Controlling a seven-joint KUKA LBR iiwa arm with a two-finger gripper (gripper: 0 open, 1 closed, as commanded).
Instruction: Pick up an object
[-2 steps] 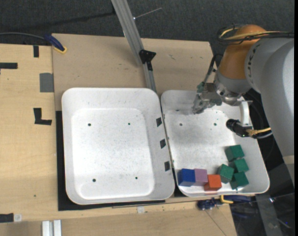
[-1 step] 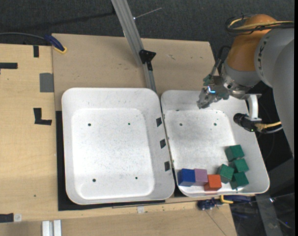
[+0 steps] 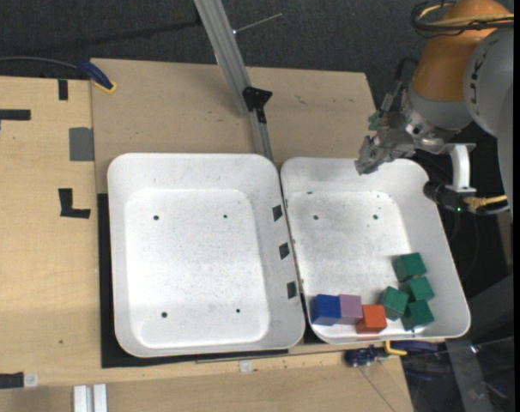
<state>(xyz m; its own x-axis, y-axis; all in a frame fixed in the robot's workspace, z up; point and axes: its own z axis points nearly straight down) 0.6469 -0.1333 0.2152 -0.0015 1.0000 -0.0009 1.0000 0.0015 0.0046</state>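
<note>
Small blocks lie in the right bin (image 3: pixel 346 178) near its front right corner: a blue block (image 3: pixel 326 307), a lilac block (image 3: pixel 350 306), an orange block (image 3: pixel 373 318) and several green blocks (image 3: pixel 410 288). My gripper (image 3: pixel 369 161) hangs over the back right edge of this bin, far from the blocks. Nothing shows between its tips.
The left bin (image 3: pixel 191 178) stands beside the right one. A slanted metal pole (image 3: pixel 230 50) rises behind the bins. A blue clamp (image 3: pixel 99 75) lies at the back left of the bench, and black tape marks (image 3: pixel 69 202) dot the left side.
</note>
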